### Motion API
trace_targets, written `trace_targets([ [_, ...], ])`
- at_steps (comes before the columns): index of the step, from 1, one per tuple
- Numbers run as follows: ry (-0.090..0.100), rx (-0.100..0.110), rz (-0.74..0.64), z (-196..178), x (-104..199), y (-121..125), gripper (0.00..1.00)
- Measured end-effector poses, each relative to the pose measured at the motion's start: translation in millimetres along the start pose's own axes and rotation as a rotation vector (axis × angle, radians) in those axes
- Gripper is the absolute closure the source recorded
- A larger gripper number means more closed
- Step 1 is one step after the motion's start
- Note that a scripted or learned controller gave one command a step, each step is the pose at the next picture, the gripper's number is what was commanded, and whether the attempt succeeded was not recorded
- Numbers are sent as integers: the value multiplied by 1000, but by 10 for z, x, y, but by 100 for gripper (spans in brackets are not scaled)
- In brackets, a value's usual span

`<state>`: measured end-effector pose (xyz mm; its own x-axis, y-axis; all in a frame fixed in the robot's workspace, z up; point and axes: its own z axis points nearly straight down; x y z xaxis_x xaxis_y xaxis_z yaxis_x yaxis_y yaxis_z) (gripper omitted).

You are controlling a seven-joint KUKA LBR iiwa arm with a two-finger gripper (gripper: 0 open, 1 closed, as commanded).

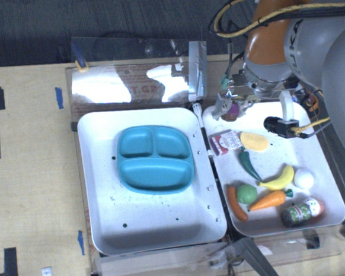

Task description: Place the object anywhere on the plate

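Purple and small, the object (234, 108) sits at the gripper (228, 107), above the right bin's (323, 170) far corner; whether the fingers clamp it I cannot tell. A loose hold could drop it before the blue plate (155, 158) in the left bin (99, 188).

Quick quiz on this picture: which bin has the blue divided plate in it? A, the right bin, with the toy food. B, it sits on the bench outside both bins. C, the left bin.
C: the blue plate lies in the left bin, while the banana and carrot lie in the right bin.
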<state>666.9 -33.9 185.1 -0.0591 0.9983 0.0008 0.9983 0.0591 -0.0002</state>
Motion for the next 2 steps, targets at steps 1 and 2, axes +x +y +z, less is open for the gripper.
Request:
trace_targets([
  [1,0,-1,-445,-4,653,39,100],
  [2,1,3,-247,143,1546,-307,100],
])
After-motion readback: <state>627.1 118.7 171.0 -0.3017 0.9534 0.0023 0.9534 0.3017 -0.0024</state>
